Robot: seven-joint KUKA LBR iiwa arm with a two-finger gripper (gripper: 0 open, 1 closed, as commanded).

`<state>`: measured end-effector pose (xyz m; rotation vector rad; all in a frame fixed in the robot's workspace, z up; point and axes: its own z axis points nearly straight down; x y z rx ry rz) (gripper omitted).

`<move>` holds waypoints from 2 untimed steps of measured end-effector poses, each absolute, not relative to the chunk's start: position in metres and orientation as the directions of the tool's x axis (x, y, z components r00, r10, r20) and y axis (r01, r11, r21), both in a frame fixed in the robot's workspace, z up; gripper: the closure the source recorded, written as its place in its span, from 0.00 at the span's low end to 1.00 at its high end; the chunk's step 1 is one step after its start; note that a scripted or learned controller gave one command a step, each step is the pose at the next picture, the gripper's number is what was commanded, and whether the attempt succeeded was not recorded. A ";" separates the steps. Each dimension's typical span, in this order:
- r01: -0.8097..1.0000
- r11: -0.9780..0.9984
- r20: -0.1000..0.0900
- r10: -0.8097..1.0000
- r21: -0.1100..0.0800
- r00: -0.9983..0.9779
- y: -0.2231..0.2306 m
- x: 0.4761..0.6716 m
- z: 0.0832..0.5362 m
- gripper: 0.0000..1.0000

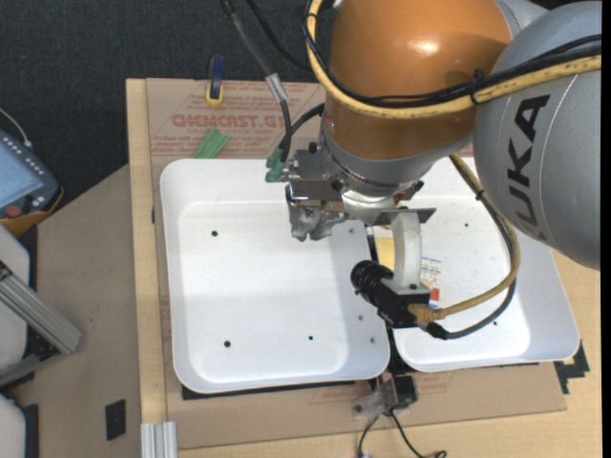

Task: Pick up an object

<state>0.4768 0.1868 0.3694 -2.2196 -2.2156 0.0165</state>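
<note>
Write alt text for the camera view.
A grey and orange arm hangs over two white bins, its gripper low over the left bin. A small printed object lies in the right bin, partly behind the wrist hardware.

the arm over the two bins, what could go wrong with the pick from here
1. The arm's orange band hides much of the right bin, so a missed grasp there might go unnoticed.
2. The tool hangs over the left bin, while the small printed object lies in the right bin, so closing here would likely catch nothing.
3. The yellow cable loops low near that object and could nudge it as the arm moves.
</note>
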 end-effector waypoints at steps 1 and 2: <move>1.000 -0.006 -0.002 1.000 -0.007 0.006 0.120 0.479 0.333 1.00; 1.000 -0.001 0.004 1.000 0.016 0.001 0.108 0.480 0.455 1.00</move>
